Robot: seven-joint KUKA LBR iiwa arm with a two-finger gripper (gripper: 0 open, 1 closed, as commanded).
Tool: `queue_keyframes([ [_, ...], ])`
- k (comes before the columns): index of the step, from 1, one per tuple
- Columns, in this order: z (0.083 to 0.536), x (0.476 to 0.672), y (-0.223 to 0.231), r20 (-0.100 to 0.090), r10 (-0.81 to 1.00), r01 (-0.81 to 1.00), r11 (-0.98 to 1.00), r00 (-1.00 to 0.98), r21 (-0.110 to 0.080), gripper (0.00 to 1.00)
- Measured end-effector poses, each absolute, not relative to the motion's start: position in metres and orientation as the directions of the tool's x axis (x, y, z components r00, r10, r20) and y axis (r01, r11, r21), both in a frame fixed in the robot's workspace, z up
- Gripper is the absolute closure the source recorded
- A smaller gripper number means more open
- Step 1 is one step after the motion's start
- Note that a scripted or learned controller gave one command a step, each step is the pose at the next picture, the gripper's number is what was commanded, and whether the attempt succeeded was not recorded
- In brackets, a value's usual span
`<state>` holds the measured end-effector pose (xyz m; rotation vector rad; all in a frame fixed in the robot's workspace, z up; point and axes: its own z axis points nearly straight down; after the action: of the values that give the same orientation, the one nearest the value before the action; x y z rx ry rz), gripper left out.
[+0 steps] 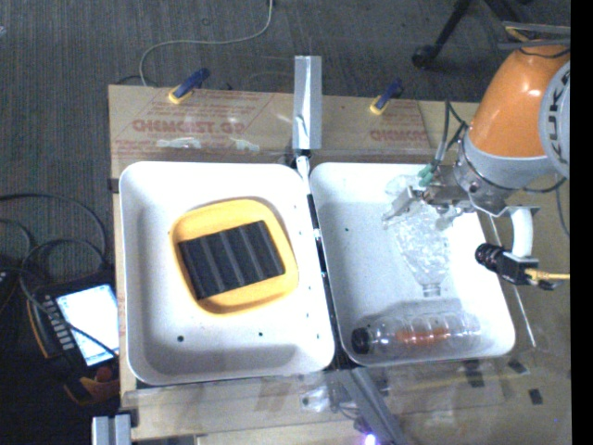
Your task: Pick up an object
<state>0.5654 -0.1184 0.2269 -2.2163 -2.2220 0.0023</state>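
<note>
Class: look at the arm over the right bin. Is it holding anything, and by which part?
It cannot be told. The gripper sits at the wide end of a clear crumpled plastic piece, but no hold shows.

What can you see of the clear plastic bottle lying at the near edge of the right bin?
The clear plastic bottle lies on its side along the near wall of the right white bin, dark cap end pointing toward the divider between the bins. Its see-through body shows an orange-red patch inside, perhaps a label or contents. It rests on the bin floor against the front rim. A crumpled clear plastic piece sits just beyond it; whether they touch is unclear.
</note>
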Motion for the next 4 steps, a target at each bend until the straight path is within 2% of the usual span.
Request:
queue_keyframes([
  [1,0.194,0.51,-0.197,-0.001,1.0,1.0,-0.002,0.002,-0.003,0.0],
  [2,0.284,0.485,-0.078,-0.001,0.96,0.96,-0.281,0.281,-0.002,0.0],
  [3,0.247,0.483,-0.117,-0.001,0.994,0.994,-0.105,0.105,-0.004,0.0],
  [4,0.244,0.484,-0.164,-0.001,0.997,0.997,0.073,-0.073,-0.001,0.0],
])
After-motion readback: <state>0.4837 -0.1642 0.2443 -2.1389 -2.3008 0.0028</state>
